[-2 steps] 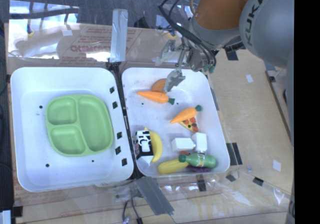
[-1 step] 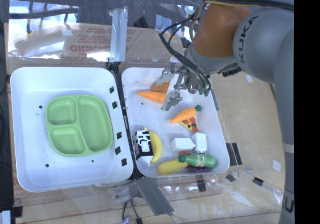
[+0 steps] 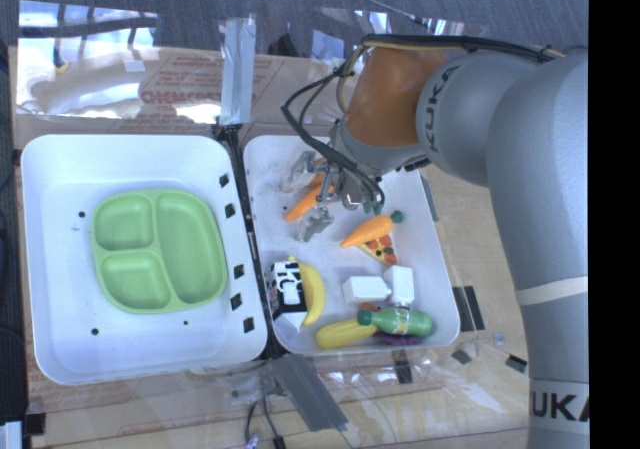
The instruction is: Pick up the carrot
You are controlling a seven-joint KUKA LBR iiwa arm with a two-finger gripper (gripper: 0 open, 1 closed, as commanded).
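Lying in the upper left part of the right bin (image 3: 436,257), the carrot (image 3: 303,201) is a small orange piece set at a slant, its narrow end pointing down and to the left. The gripper (image 3: 316,199) sits right over it, with one metal finger (image 3: 300,173) showing above the carrot and another below it near the carrot's lower side, so the fingers stand apart with the carrot between them. Whether the pads actually press on it is hard to judge from this angle, since the metal parts blur into the bin's white floor.

Just to the right of the gripper lies a pizza slice toy (image 3: 371,234), orange with a red spotted end and a small dark green piece at its upper tip. Lower in the same bin are two white blocks (image 3: 381,287) side by side, a banana (image 3: 312,292) curved along the left wall, and a black and white printed box (image 3: 289,287) touching the banana's left side. Along the bottom edge rest a yellow oblong piece (image 3: 346,333) and a green bottle (image 3: 400,321) lying on its side, with something dark purple tucked beneath the bottle.

The arm (image 3: 500,107) comes in from the right, its orange band (image 3: 385,87) directly above the wrist and black cables looping past it.

The left bin (image 3: 50,267) holds a pale green divided plate (image 3: 158,249) with three compartments, well apart from the carrot.
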